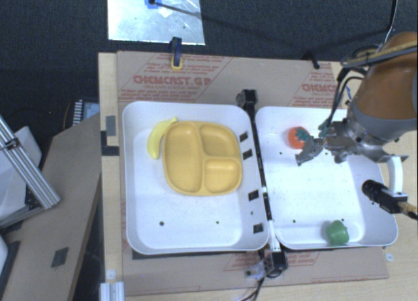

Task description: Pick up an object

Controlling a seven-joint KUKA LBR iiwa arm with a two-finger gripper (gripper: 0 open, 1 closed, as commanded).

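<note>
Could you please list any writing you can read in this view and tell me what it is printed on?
"CHEMCAST GP" in red, on the brown sheet under the white bins.
The red print at the sheet's right end is too blurred to read.
Nothing readable on the yellow tray.

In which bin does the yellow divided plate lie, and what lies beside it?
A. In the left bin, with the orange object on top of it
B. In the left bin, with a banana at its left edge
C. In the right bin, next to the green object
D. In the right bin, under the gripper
B: the yellow divided plate rests in the left bin, and the banana lies along its left edge.
</note>
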